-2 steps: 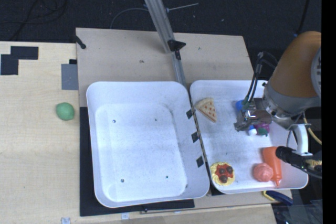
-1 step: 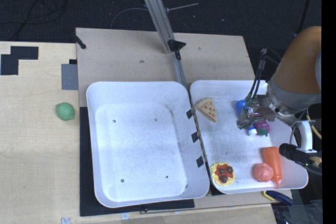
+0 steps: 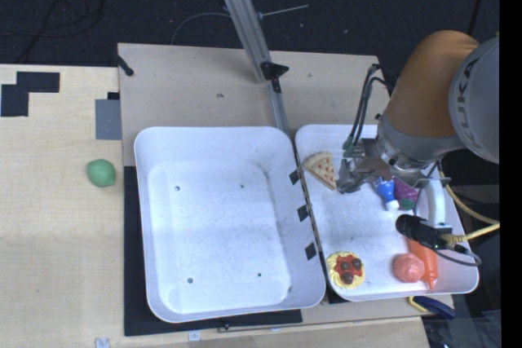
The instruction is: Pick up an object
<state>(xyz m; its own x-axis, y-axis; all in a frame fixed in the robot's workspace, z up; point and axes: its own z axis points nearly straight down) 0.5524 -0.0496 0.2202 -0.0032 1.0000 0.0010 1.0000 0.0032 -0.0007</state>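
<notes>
Gripper [image 3: 349,178] hangs just beside the pizza slice [image 3: 322,170].

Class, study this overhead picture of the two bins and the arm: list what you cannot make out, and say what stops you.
- Gripper: whether it grips anything, it is too small and dark against the right bin, camera view.
- Blue and purple objects: shapes partly hidden under the arm's wrist.
- Orange object: its upper end is covered by a black part.
- Yellow round item: its red and dark topping is too small to identify.
</notes>
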